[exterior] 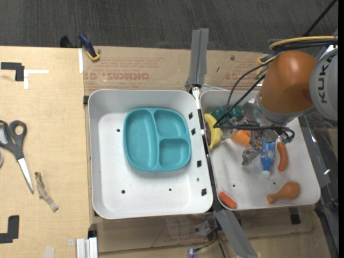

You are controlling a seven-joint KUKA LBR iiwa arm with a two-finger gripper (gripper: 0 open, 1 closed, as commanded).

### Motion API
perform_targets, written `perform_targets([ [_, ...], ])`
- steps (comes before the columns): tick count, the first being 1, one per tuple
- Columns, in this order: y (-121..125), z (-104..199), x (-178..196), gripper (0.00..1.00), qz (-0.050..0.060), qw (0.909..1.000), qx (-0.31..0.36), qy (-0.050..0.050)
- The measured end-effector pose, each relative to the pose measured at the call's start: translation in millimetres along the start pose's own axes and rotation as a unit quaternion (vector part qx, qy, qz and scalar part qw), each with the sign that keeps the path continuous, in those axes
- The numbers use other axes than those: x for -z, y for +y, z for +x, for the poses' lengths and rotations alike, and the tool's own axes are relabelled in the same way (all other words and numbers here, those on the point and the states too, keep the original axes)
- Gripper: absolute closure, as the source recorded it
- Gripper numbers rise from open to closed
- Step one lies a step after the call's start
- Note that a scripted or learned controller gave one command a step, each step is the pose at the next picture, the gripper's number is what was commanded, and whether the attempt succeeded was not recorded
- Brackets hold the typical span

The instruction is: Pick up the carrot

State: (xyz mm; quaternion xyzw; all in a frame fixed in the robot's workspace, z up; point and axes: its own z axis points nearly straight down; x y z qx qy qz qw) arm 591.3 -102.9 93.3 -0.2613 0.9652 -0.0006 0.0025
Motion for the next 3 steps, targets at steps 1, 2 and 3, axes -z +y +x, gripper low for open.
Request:
perform_targets([
  [1,-2.0,15.9,-0.6,0.00,-0.001,0.9976,-0.069,0.001],
  [2,3.6,14.4,-1.4,0.00,-0.001,0.9834,-0.181,0.001],
  [3,3.7,12.6,8.5,1.00,0.000,0.9837,-0.180,0.000],
])
